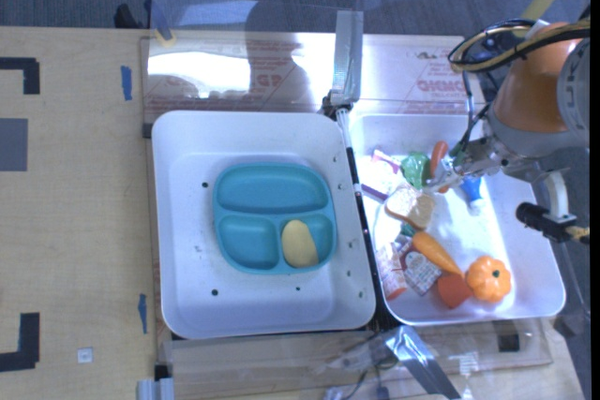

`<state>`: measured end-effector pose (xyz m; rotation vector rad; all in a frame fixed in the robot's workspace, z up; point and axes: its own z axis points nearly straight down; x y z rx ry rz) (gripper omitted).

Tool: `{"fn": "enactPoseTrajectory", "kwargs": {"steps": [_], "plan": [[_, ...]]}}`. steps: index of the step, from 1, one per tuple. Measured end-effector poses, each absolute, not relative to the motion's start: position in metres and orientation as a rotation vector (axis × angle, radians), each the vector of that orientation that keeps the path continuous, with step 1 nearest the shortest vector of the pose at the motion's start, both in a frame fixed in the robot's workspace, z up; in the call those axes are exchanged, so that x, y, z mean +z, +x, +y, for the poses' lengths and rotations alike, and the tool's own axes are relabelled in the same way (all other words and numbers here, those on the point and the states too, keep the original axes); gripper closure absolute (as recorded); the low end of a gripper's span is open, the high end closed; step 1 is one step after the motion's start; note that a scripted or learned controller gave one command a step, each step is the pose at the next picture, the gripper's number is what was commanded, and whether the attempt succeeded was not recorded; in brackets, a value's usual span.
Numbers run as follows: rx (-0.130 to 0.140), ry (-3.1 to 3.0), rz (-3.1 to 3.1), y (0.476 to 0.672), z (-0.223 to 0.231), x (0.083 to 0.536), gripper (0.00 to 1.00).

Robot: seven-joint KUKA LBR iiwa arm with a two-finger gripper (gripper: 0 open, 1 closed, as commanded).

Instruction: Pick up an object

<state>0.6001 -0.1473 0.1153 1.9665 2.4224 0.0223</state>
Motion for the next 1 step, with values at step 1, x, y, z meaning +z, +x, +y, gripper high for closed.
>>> {"fn": "enactPoseTrajectory", "kwargs": {"steps": [1], "plan": [[-0.016, 2.227, 2.231, 0.6637, -0.0846, 0.1817, 1.0]]}}
